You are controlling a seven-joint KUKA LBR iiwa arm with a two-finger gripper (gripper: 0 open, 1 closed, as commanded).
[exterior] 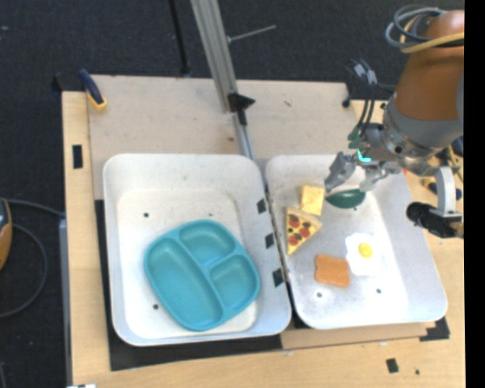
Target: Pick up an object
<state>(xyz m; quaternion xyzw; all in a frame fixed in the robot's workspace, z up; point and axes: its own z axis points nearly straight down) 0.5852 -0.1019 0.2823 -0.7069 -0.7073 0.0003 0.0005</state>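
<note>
1. A robotics lab: a plywood bench point(170, 115) on dark carpet point(32, 23).
2. At twelve o'clock, an aluminium camera mast point(214, 43).
3. At three o'clock, a cabled robot arm point(427, 95).

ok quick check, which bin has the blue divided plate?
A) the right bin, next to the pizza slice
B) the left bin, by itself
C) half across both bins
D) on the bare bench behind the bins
B: the blue divided plate lies flat in the left bin with nothing else in it, while the pizza slice, cheese wedge, fried egg and orange piece sit in the right bin.
</note>
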